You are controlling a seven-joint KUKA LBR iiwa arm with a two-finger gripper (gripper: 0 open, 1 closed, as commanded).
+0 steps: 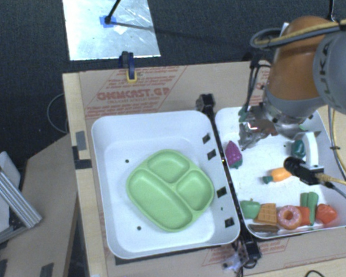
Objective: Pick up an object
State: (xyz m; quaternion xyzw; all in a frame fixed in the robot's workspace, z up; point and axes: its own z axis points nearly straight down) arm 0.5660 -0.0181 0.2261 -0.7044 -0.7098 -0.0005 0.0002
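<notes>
- A brown bench point(143, 85) carries two shallow white plastic bins; the left bin point(112, 172) holds one pale green three-part tray point(169, 189).
- The two-finger gripper point(250, 131) hangs over the right bin point(251, 185); whether it is open, I cannot tell, and nothing is seen in it.
- One small purple toy vegetable point(232, 153) lies just beside the gripper, towards the left bin, long axis nearly upright in the view.
- One pink ring doughnut point(289, 216) lies well apart, at the near wall.
</notes>
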